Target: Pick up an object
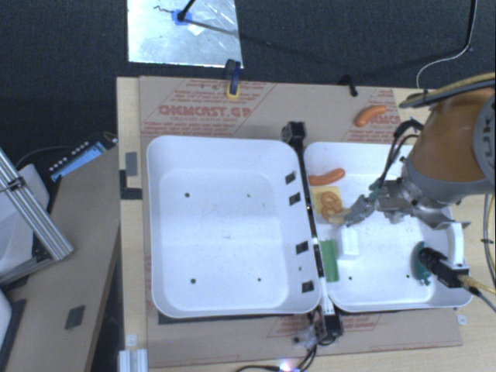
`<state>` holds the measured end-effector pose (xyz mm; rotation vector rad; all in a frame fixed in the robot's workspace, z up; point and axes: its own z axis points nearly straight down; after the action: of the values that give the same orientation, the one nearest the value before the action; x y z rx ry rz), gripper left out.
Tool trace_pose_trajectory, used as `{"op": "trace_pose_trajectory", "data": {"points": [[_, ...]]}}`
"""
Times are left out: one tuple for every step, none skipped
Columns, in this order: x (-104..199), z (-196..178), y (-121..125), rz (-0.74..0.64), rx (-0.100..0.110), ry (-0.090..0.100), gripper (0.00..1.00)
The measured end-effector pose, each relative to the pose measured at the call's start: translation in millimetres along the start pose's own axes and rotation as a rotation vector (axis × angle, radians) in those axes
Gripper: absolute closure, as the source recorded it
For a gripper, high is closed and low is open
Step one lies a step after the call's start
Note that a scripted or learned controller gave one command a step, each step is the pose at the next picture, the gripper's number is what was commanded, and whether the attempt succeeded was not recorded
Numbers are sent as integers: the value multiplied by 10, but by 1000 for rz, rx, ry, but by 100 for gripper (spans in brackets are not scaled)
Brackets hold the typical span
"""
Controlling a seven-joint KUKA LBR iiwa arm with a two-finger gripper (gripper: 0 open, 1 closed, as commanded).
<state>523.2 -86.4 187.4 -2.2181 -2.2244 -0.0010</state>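
Observation:
My gripper reaches in from the right and hangs low over the left part of the right bin. Its tip is just right of a yellow pretzel-shaped piece and just above a small white block. An orange sausage lies up and to the left of the tip. A green block lies by the bin's left wall. A dark green object sits near the bin's right wall, under the arm. Nothing can be seen held.
The left bin stands beside the right one, with a black divider between them. A second orange sausage lies outside the bins on the cardboard at the back. A yellow and blue clamp sits at the cardboard's far edge.

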Motion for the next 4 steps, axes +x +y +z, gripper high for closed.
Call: {"op": "trace_pose_trajectory", "data": {"points": [[-384,999,522,4,-11,2,0],[-691,1006,1048,-2,-9,-4,0],[-669,1036,479,3,3,0,0],[-392,1016,1148,-5,-7,-1,0]]}}
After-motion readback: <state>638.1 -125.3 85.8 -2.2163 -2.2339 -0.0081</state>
